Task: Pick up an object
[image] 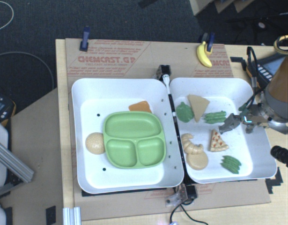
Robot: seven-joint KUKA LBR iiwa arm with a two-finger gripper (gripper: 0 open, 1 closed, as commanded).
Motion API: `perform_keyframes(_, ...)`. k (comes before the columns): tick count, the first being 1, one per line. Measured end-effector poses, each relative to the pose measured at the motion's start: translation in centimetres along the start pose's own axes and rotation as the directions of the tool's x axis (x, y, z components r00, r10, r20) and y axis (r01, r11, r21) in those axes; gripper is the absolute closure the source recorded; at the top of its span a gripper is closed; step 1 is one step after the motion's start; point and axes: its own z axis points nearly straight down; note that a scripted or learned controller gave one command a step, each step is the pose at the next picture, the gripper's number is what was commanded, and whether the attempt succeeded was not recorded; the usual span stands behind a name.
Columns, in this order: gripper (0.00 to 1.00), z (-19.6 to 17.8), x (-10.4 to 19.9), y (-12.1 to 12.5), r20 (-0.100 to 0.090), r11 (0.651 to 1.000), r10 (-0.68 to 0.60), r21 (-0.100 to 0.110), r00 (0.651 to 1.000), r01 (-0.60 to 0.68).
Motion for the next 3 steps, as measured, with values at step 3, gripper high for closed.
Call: perform_keyframes(3,1.00,13.3,4.7,1.2,-0.002,1.000,0.001,0.006,1.000,-0.001)
